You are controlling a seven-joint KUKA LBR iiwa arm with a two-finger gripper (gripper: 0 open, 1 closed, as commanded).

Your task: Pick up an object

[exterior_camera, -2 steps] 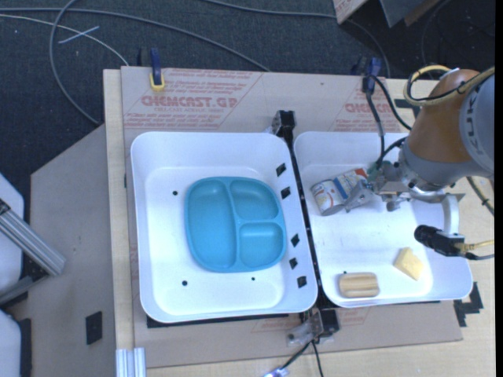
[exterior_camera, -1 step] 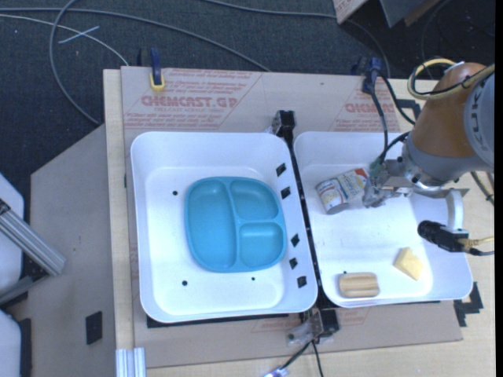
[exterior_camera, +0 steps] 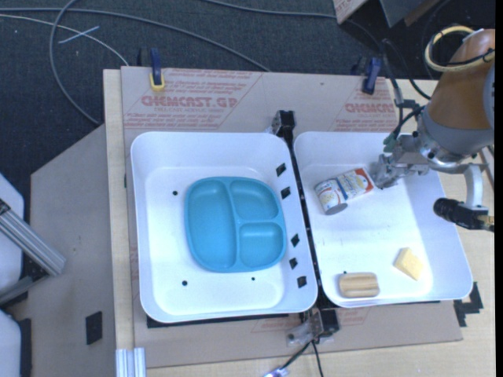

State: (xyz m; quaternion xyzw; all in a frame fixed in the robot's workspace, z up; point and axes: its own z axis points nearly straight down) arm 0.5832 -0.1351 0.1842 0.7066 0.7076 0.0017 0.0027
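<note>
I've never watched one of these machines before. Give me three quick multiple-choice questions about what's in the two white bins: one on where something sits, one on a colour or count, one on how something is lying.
1. Where is the divided plate?
A. Left bin
B. Right bin
C. On the bench outside the bins

2. How many loose items lie in the right bin?
A. One
B. Three
C. Five

3. How is the can lying?
A. Upright
B. On its side
C. Stacked on the plate

Answers:
1. A: the blue divided plate rests in the left bin.
2. B: can, tan block and yellow wedge lie in the right bin.
3. B: its round end faces sideways, next to the claw.
</note>
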